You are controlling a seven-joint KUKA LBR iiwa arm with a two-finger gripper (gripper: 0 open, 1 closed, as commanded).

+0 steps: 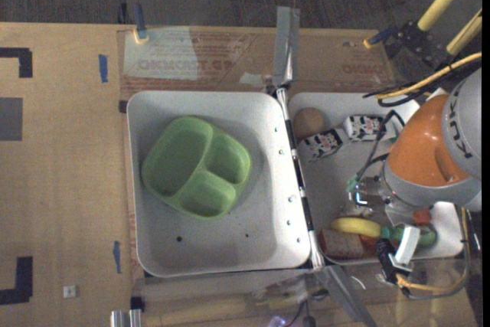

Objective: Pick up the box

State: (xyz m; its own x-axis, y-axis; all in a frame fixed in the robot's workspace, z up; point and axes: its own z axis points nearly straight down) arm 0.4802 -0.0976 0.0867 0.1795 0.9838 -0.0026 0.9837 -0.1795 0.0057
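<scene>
The nearer black-and-white box lies up and left of the pincer in the view, its long axis slanting, and I cannot tell whether the pincer is released or clenched.

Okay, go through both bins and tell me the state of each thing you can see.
Green divided plate, right side up in the left bin, compartments empty.
Left cow-patterned carton, lying loose in the right bin.
Right cow-patterned carton, lying loose beside it.
Brown round thing, resting at the right bin's far corner.
Banana, lying by the reddish block, partly under the arm.
Reddish block, flat against the near wall.
</scene>
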